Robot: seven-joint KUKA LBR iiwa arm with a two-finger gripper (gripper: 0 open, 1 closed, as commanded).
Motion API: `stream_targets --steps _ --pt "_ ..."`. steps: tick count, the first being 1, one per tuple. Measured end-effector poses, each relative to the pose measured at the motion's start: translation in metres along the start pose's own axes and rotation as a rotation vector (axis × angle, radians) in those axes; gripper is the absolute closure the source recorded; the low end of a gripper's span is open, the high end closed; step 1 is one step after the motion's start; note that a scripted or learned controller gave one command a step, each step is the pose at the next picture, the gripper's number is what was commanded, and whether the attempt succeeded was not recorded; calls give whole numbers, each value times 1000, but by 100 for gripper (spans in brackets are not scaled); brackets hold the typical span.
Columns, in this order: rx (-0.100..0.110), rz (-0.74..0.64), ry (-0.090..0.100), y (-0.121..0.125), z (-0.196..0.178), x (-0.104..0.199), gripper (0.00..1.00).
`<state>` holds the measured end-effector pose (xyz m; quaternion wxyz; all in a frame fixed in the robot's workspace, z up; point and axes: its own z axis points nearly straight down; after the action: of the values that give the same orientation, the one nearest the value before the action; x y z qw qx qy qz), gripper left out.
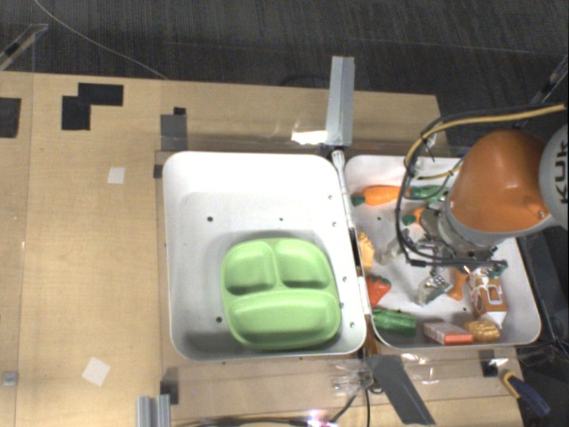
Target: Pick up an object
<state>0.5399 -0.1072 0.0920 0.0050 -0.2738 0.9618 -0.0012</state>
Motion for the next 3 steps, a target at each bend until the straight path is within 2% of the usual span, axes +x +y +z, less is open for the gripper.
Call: stream_targets --steps 1,2,3 --pt "9 -135 -2 18 -1 -8 0" --pt "15 -137 -10 17 -13 -12 100" --pt "1 -331 0 -10 -67 11 100"
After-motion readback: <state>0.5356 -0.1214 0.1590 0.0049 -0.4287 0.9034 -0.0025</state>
